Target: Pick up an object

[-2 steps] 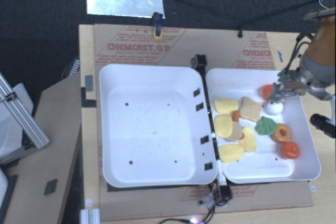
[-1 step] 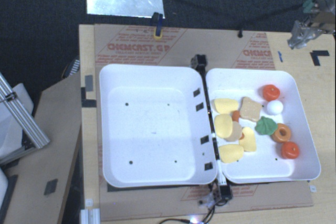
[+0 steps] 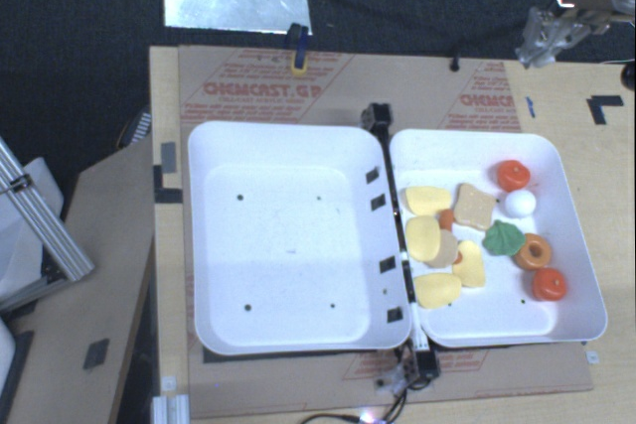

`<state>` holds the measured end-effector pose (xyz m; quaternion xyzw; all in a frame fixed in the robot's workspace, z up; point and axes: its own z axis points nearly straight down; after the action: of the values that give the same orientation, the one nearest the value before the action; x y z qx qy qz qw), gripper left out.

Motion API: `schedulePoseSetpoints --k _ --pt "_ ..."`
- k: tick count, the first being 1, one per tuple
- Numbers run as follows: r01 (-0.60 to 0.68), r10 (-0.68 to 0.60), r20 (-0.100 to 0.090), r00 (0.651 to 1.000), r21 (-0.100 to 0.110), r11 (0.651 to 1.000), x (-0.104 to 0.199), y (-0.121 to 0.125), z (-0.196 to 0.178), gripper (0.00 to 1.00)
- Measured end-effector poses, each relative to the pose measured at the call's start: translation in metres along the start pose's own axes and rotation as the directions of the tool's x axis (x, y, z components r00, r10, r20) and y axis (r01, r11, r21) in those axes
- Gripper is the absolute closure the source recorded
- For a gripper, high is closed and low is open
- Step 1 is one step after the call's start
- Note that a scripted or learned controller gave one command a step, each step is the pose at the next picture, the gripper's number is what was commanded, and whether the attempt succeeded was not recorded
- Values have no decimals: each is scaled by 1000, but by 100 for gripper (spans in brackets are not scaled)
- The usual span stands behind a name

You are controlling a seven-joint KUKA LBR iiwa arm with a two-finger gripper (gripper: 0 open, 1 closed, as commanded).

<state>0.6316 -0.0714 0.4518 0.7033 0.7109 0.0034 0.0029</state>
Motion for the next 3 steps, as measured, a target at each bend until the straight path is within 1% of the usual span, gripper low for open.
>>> schedulePoseSetpoints --k 1,2,3 --pt "-4 5 3 1000 -1 1000 8 38 -49 100" --pt "-5 5 2 1000 3 1000 25 38 -85 100" --pt "-14 14 3 1000 5 1000 -47 37 -83 100"
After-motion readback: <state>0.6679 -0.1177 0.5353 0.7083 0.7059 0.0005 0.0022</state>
